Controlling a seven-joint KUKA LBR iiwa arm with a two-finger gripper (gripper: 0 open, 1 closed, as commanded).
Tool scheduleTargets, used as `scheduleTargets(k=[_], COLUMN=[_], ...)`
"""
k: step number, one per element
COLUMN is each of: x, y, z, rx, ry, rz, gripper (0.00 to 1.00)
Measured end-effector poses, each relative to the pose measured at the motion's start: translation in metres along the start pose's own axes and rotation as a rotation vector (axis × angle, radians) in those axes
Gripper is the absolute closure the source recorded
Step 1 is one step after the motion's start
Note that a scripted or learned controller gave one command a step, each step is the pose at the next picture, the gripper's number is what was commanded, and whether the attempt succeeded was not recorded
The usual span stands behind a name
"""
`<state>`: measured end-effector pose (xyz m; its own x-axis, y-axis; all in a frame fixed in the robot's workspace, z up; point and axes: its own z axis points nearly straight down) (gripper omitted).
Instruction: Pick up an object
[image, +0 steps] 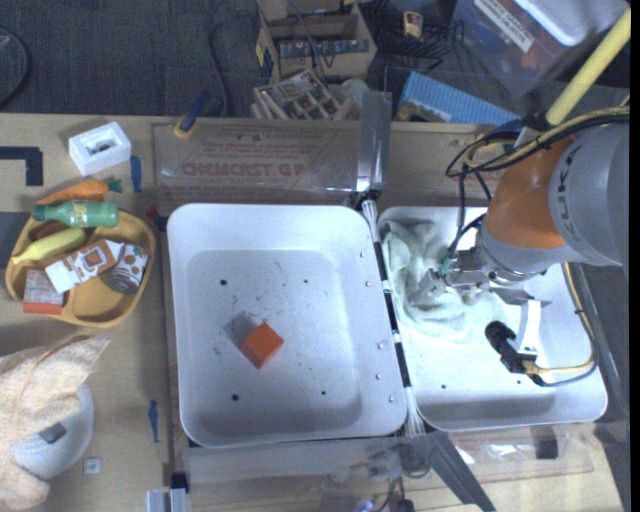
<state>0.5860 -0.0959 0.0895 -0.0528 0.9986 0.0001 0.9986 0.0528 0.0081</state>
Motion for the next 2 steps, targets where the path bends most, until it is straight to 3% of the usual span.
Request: scheduleTargets(k=[1, 2], x=[-0.062, -0.032], y=[-0.004, 0.017], z=[0.000, 0.000], rx=[-0.006, -0.006], ry=[-0.004, -0.006], rz=[-0.042, -0.213], gripper=[0.00, 0.00])
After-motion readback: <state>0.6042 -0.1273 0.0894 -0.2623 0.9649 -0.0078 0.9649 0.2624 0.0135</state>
